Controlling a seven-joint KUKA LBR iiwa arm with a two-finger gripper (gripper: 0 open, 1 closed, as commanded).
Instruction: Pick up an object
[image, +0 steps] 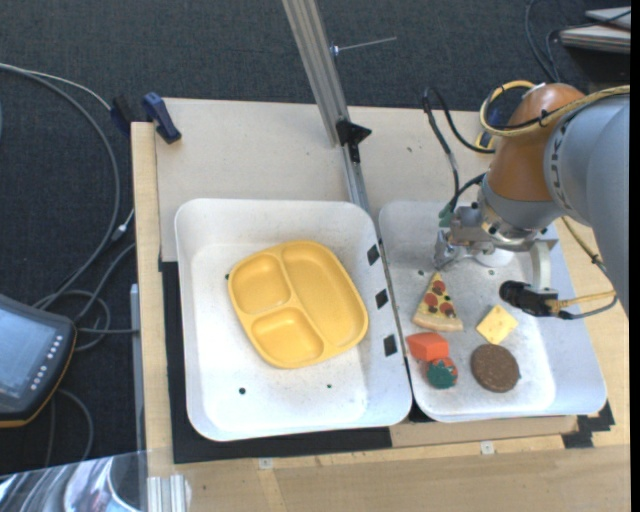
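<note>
In the right bin (575, 385) lie a toy pizza slice (438, 303), a yellow cheese block (497, 325), a round brown cookie (495, 367), a red block (428, 347) and a small green and red piece (442, 374). My gripper (446, 248) hangs over the upper part of this bin, just above the tip of the pizza slice. The grey and orange wrist covers most of it from this angle. Nothing shows in its grasp.
A yellow divided plate (296, 303) sits in the left bin (205, 235). A metal pole (325, 70) rises at the back, between the bins. Cables (545, 300) trail from the arm across the right bin's right side. A blue clamp (160, 115) grips the bench's far left corner.
</note>
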